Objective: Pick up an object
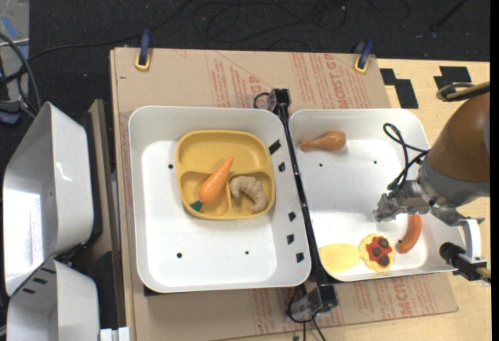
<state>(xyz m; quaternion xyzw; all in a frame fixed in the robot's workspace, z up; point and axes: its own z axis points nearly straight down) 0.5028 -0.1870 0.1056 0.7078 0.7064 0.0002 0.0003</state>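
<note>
Arm reaching into the right bin [343, 125]

The gripper [390, 208] is hovering just left of the sausage [410, 233] lying near the bin's front right corner; whether its fingers are parted is impossible to tell.

A cardboard-topped bench [327, 78] carries two shallow white bins side by side (touching along the middle): the left bin [156, 253] and the right bin [351, 175], with clamps at its far edge.
</note>
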